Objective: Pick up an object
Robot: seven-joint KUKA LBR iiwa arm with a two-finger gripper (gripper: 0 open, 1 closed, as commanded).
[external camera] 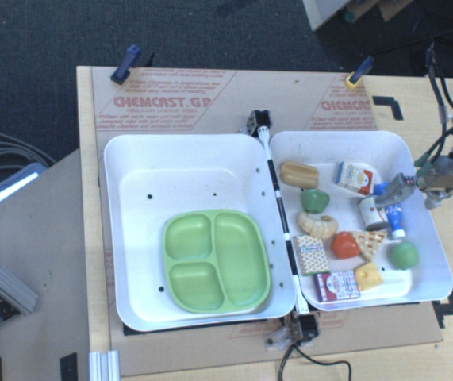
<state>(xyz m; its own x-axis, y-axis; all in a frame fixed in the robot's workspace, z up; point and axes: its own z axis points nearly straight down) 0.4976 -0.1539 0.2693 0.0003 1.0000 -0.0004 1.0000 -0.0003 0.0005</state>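
Now the gripper (pixel 390 190) is in over the right bin (pixel 426 288) from the right edge, hanging just above the can (pixel 370 212) and the blue bottle (pixel 395 221). Whether it has hold of anything, or how wide it stands, I cannot tell (too small and blurred from up here). Around it, the bin is crowded: bread roll (pixel 299 173) at the far left, green pepper (pixel 315 201) just nearer, croissant (pixel 319 225) nearer again. Milk carton (pixel 355 177) sits far of the can. Tomato (pixel 345 246) touches the pizza slice (pixel 371 240); green ball (pixel 404 254) lies right of those. Along the near side: patterned box (pixel 312 254), red packet (pixel 336 286), cheese (pixel 367 276). Over in the left bin (pixel 131 165), a green divided plate (pixel 216 259) lies flat toward the near side.
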